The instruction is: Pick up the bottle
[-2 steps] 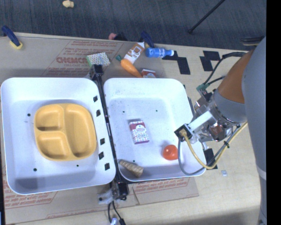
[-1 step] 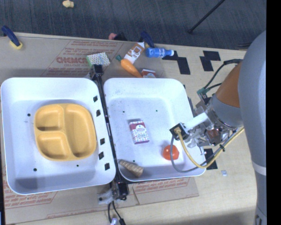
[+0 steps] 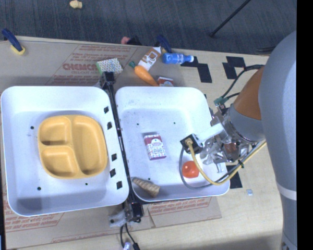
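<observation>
We find the gripper, its grip unreadable, at the right bin's near right corner, while the bottle lies sideways on the table past its far edge.

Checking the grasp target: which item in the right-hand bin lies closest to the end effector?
The small red round item, right beside the end effector. The red-and-white box lies mid-bin, the tan piece at the near rim.

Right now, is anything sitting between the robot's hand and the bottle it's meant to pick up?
Only the right bin's far rim. The hand hangs over that bin near a red ball; the blue bottle lies outside, on the bench beyond.
</observation>
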